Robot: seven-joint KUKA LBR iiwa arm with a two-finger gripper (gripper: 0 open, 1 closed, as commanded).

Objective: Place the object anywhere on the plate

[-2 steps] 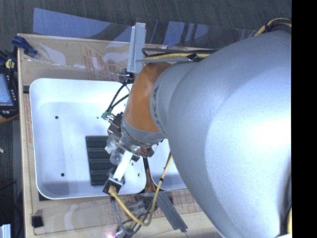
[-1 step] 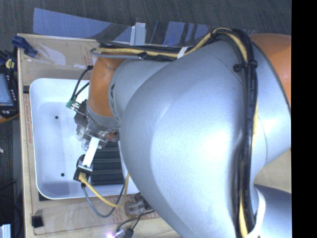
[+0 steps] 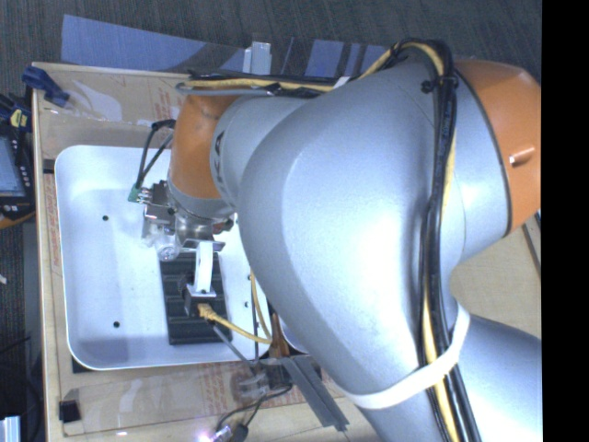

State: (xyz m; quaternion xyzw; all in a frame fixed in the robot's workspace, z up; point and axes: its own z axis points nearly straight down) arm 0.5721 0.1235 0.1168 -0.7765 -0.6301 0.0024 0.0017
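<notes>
My gripper [image 3: 158, 231] hangs low over the white left bin [image 3: 92, 274], near the middle of its right half, pointing down at the bin floor. The grey arm with its orange band [image 3: 198, 150] reaches in from the right. It covers the bin's right side and everything further right, hiding whatever lies beneath. No object can be made out between the fingers.
The bin's left and front floor [image 3: 101, 320] is bare white with small dark screw holes. A wooden bench frame [image 3: 120, 385] surrounds it. A blue clip [image 3: 41, 83] sits at the bench's far left corner, and a dark device [image 3: 11, 168] at the left edge.
</notes>
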